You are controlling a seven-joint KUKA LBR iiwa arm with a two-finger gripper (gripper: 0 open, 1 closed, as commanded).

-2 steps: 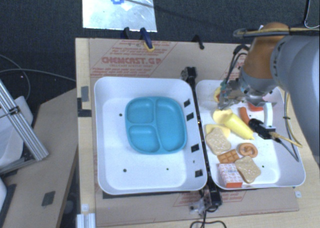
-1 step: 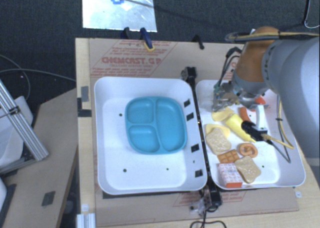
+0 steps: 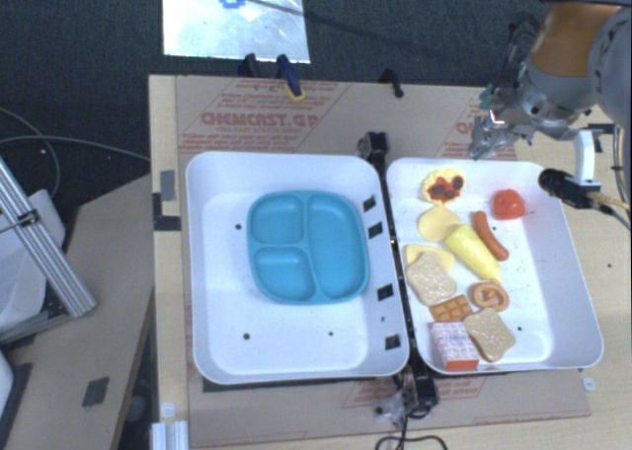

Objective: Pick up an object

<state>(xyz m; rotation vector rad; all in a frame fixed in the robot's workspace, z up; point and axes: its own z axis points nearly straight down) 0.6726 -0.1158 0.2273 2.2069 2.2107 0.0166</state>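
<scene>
The arm's upper part is cut off at the right edge, and the end effector (image 3: 491, 134) is small and blurred above the right bin's (image 3: 568, 270) far rim, so I cannot tell its state. Toy foods lie in that bin (tomato (image 3: 509, 203), sausage (image 3: 490, 235), toast (image 3: 490, 334)). A blue tray (image 3: 306, 247) sits in the left bin (image 3: 212, 241).

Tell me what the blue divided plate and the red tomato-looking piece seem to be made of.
Blue divided plate: looks like moulded plastic, with a uniform colour, a soft sheen and rounded compartment ridges. Red tomato-looking piece: probably plastic toy food, with a smooth surface and saturated colour, though it is too small to be sure.
</scene>
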